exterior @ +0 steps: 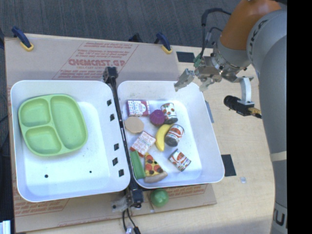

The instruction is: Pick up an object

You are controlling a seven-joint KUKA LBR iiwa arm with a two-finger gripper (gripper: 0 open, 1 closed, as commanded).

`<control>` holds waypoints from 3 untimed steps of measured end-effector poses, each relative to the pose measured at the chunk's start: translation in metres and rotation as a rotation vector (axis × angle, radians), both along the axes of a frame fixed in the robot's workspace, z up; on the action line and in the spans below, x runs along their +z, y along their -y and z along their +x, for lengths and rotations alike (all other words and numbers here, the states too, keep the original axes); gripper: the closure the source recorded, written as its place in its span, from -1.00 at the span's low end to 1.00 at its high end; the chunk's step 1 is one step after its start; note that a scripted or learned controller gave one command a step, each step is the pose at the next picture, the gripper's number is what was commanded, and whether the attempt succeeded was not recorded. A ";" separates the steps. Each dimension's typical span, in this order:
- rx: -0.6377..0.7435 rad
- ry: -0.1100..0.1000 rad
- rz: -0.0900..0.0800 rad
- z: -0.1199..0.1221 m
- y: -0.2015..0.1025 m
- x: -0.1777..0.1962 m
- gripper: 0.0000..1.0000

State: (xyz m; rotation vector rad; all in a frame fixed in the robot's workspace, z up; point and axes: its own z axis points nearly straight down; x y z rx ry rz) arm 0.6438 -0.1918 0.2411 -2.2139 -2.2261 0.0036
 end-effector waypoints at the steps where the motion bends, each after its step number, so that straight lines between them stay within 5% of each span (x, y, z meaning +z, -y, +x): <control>1: 0.000 0.000 0.000 0.000 0.000 0.000 -1.00; 3: 0.000 0.000 0.000 0.000 0.000 0.000 -1.00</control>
